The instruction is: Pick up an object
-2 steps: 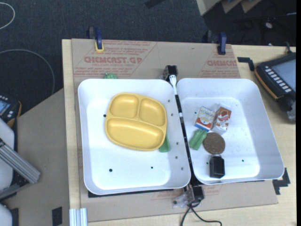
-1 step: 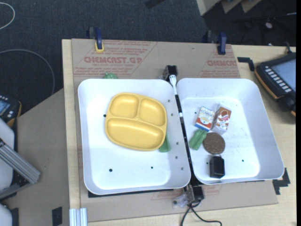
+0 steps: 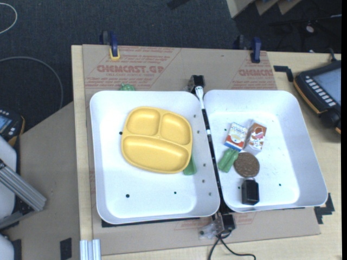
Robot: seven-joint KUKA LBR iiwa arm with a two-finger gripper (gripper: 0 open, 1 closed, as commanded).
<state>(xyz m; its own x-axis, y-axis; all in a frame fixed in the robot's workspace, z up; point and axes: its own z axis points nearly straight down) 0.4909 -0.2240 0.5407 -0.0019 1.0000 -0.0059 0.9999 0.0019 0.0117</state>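
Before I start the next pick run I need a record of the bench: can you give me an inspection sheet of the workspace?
Surface: brown board bearing two white bins, left bin and right bin, side by side.
Job's things: in the right bin, two small cartons, a green piece, a brown disc, a black block.
Clutter: yellow divided plate in the left bin, a green thing partly under its edge.
Grippers: nothing seen.
Cables: one at the board's front edge; thin wire on the floor.
Surroundings: dark carpet, clamps, handheld controller.
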